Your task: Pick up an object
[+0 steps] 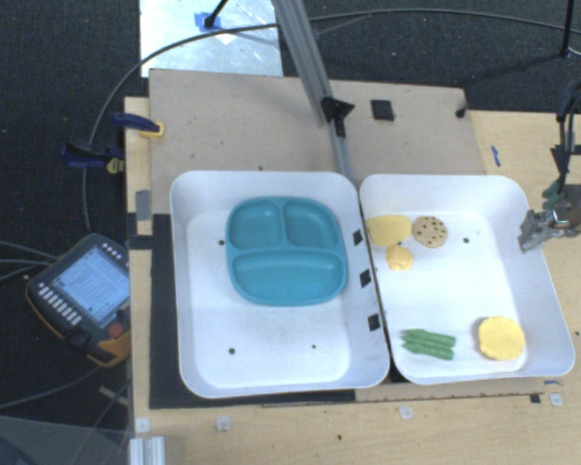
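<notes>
At the right bin's (537,289) outer rim the gripper (540,227) is seen, apart from every object; whether it is spread or closed cannot be told. Well to its left, across the bin floor, a cookie (429,231) lies beside two yellow pieces (391,231). Below and left of the gripper a round yellow item (501,338) and green beans (429,343) are placed. Farther left, a blue divided plate (287,251) is held in the left bin (198,337).

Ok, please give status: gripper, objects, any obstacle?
Gripper at right bin edge, holding nothing visible. Cookie, green beans, yellow pieces lie untouched. Path clear.
</notes>
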